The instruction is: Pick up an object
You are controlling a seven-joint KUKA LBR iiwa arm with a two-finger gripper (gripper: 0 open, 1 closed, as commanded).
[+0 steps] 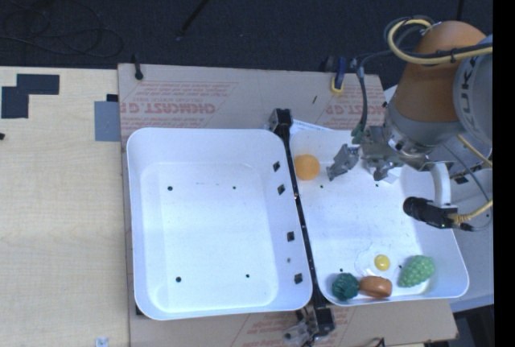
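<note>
Gripper (pixel 362 162), fingers spread apart and holding nothing, hovers over the right-hand shallow white plastic bin (pixel 451 289). The small round orange ball (pixel 306 167) lies just beside it, probably the intended pick since it sits isolated.

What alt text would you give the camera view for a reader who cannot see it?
A grey and orange arm reaches in from the right, its gripper hovering over the right bin near an orange ball. Along that bin's near edge lie a dark green toy, an orange toy, a fried-egg toy and a light green toy.
</note>
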